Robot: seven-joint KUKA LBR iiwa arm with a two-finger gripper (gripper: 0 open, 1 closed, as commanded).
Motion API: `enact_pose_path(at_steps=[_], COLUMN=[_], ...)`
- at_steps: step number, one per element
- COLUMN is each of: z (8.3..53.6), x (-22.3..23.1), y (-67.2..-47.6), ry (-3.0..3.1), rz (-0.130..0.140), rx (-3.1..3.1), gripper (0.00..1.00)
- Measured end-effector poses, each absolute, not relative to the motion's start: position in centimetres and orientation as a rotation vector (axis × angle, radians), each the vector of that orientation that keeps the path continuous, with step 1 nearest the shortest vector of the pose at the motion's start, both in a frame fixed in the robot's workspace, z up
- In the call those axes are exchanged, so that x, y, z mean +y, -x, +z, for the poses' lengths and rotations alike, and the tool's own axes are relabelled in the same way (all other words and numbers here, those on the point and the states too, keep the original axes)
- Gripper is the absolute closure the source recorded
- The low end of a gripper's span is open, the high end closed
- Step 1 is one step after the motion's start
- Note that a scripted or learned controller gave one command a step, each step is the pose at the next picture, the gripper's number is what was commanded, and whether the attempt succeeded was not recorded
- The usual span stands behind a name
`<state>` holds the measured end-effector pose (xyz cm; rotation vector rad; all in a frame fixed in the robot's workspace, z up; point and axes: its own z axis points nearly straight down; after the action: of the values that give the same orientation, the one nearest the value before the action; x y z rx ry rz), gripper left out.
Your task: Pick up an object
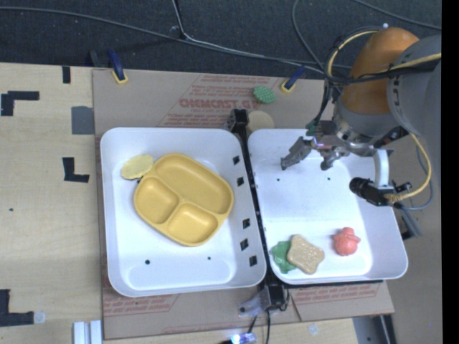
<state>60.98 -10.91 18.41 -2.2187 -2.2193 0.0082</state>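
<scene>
Camera view: a yellow plastic divided tray [183, 199] fills the left white bin [115, 213]. In the right white bin [308, 199], a tan toast-shaped toy [305, 254] and a red plastic fruit [346, 241] sit toward 5 o'clock. At 12 o'clock the gripper [310, 157] hangs spread open and empty, so a straight descent would likely close on bare floor.

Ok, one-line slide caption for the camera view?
Open gripper hovers over the right bin, holding nothing; toast and red toy lie near its front edge.
</scene>
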Motion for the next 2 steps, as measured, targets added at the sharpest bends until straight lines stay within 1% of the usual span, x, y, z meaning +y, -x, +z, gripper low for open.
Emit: enact_pose_path(at_steps=[1, 2], z=[13.8, 15.1], x=[-10.8, -10.7], y=[-60.2, -60.4], ry=[2.218, 2.216], rz=[0.008, 0.002], rx=[-2.22, -2.224], gripper=[0.0, 1.0])
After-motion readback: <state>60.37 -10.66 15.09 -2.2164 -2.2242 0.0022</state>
